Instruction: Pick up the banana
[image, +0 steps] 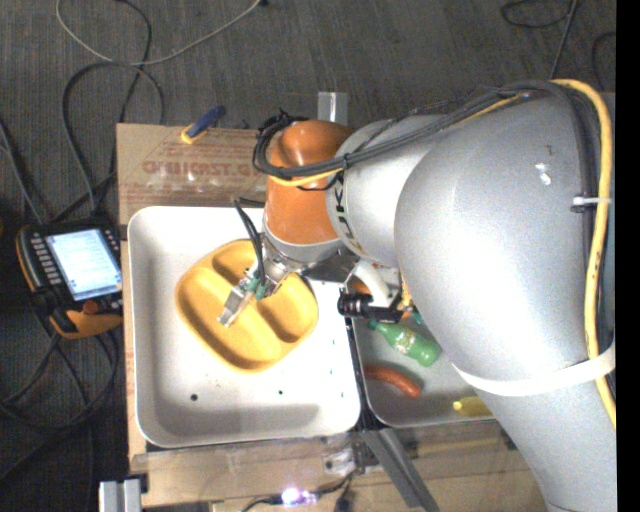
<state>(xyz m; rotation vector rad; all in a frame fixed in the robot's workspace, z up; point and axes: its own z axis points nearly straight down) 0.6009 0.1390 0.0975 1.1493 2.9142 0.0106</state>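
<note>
My gripper (238, 303) hangs over the yellow divided dish (215, 325) in the left bin (160, 400), low over the ridge in the dish's middle. I see nothing held in it. A small yellow end (469, 405), which may be the banana, pokes out from under the arm at the front of the right bin (420, 415). The arm's bulk hides the rest of that object and most of that bin.
In the right bin lie a green bottle (410, 344) and a red sausage-shaped item (392, 380), close to the divider between the bins. A tablet-like pendant (75, 265) sits left of the bench. A cardboard sheet (190, 170) lies behind the left bin.
</note>
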